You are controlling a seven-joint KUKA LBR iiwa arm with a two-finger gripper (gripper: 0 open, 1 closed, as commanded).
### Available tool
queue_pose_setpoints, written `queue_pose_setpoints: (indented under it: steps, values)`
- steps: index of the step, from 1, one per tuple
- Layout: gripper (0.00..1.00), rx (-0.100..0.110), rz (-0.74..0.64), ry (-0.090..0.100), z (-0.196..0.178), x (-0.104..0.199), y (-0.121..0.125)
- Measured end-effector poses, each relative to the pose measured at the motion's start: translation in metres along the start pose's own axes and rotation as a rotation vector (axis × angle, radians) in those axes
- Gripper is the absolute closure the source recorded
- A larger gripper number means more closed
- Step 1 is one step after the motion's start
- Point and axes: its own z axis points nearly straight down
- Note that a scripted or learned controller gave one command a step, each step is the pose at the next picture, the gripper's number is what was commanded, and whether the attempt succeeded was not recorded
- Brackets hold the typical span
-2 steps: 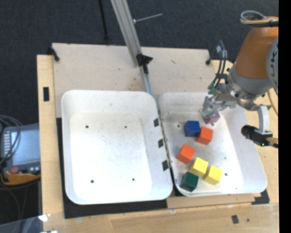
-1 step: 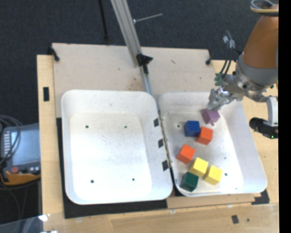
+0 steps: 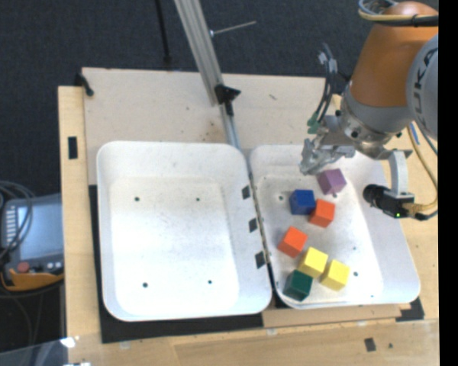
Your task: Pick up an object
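The gripper [image 3: 318, 161] hung over the far end of the right bin [image 3: 382, 280], and I could not tell if it was open or closed. The purple block [image 3: 333, 181] lay in that bin, just beside the gripper, nearer the camera. A blue block [image 3: 302, 201] sat close by.

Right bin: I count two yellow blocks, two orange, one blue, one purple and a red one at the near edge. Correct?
Not quite. In the camera view the block at the near edge of the right bin is green, not red. The rest stands: two yellow, two orange, one blue, one purple.
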Motion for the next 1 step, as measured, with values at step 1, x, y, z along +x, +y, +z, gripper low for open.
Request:
queue_pose_setpoints:
  steps: [1]
  values:
    - [1.00, -0.001, 0.001, -0.002, 0.0056, 0.0436, 0.0093]
